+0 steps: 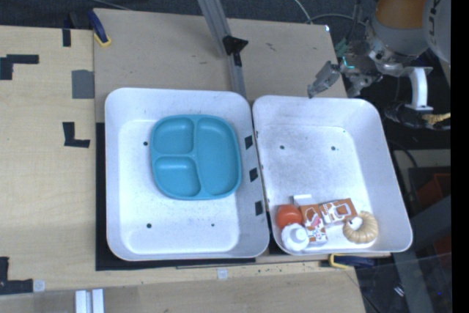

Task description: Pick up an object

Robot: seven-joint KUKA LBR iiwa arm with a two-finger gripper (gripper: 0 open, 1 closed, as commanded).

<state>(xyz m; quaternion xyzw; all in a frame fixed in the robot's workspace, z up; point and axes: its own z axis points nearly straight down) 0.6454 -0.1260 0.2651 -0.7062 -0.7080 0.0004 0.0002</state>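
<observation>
Camera view: tan ring-shaped pastry (361, 228).

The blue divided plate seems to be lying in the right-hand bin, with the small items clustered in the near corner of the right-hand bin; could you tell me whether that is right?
Not quite: the camera view shows the blue divided plate lying in the left-hand bin, not the right-hand one. The small items are indeed clustered in the near corner of the right-hand bin.

Teal divided plate (196, 157), white bins (124, 179), orange-and-white carton (328, 219), tan doughnut (361, 228).
</observation>
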